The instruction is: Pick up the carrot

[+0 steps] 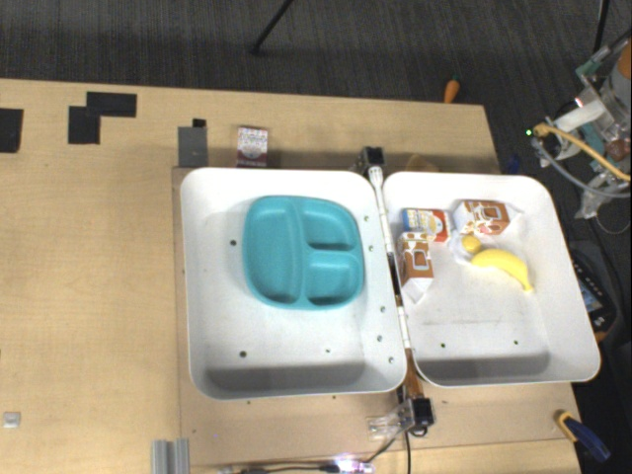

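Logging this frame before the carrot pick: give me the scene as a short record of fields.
left bin: holds a teal divided plate
right bin: holds a banana and three small cartons
cartons: one near the divider, one just below it, one above the banana
carrot: cannot be made out in either bin
bench: wooden, a small patterned box behind the left bin
arm: equipment at the upper right edge, too unclear to identify
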`<state>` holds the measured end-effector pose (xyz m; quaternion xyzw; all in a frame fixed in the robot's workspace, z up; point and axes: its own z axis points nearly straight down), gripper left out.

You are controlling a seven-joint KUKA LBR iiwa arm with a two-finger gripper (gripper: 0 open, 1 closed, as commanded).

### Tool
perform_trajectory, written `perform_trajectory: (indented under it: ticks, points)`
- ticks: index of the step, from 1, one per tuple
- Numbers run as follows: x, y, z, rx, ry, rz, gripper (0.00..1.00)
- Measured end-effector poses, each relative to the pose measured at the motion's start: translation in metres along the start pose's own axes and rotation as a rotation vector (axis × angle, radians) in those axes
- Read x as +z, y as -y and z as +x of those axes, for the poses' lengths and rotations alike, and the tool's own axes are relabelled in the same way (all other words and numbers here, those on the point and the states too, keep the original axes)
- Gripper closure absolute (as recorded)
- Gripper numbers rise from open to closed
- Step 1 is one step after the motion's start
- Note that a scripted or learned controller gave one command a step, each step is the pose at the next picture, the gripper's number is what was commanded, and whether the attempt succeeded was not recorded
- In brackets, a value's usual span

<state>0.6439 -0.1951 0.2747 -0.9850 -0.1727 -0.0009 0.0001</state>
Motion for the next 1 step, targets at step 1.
perform_trajectory:
  ticks: [1]
  points:
    - [0.0000,0.0000,0.0000,0.000,0.000,0.000,0.00]
